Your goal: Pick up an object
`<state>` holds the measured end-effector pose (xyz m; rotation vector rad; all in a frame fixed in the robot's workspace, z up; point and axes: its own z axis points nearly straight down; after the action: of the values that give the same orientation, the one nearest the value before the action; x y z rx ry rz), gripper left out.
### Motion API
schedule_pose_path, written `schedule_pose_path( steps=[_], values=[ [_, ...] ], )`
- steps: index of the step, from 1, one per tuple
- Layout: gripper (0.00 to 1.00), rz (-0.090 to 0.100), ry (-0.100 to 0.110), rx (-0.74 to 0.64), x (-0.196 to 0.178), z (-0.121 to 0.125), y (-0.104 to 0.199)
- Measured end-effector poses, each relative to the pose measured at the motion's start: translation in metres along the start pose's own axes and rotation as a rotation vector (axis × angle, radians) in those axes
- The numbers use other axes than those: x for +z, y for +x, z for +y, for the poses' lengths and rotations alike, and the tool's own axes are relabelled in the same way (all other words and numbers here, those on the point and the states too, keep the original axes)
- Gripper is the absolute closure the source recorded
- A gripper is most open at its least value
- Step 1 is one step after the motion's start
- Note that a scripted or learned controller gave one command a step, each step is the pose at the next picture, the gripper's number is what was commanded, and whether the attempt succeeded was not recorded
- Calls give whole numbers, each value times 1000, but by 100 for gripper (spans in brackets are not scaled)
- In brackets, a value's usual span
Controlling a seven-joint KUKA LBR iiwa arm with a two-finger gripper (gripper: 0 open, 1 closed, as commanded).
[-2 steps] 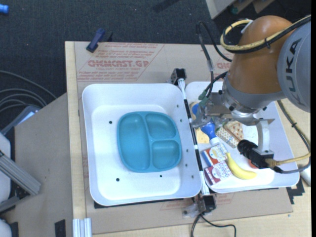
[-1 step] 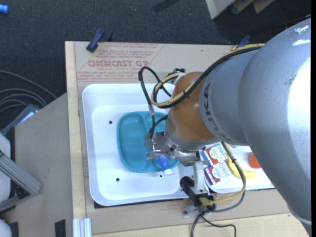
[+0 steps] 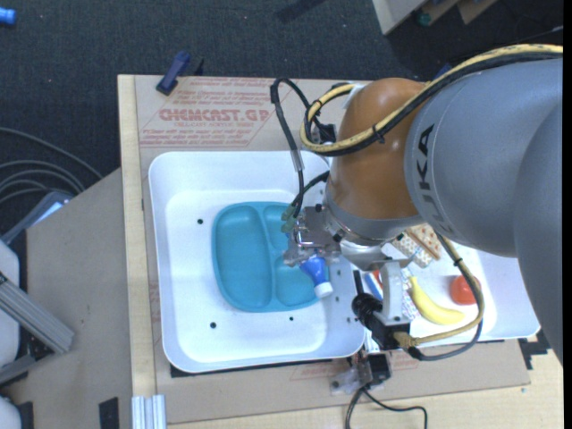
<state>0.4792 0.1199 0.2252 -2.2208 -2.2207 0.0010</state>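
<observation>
A teal divided plate [image 3: 253,256] lies in the left white bin [image 3: 183,239]. My gripper [image 3: 300,253] hangs over the plate's right edge, low in the bin. A small blue bottle with a white cap [image 3: 315,274] sits right beneath the gripper, at the plate's right rim; whether it is gripped or just lying there I cannot tell. The big grey and orange wrist hides the bin's right side and much of the right bin.
In the right bin [image 3: 500,324] lie a yellow banana [image 3: 434,305], a red round thing [image 3: 463,289] and a checkered cracker-like piece [image 3: 420,242]. A red-and-white item [image 3: 375,283] shows near the divide. Printed cardboard [image 3: 213,113] lies behind the bins.
</observation>
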Motion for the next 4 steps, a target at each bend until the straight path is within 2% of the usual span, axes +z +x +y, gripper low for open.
schedule_pose_path(
  steps=[1, 2, 3, 4],
  values=[
    [100, 0, 2, 1, -3, 0, -41],
    [100, 1, -3, 0, 107, 56, 3],
    [100, 0, -1, 0, -20, 65, 12],
    [100, -1, 2, 1, 3, 49, -55]
  ],
)
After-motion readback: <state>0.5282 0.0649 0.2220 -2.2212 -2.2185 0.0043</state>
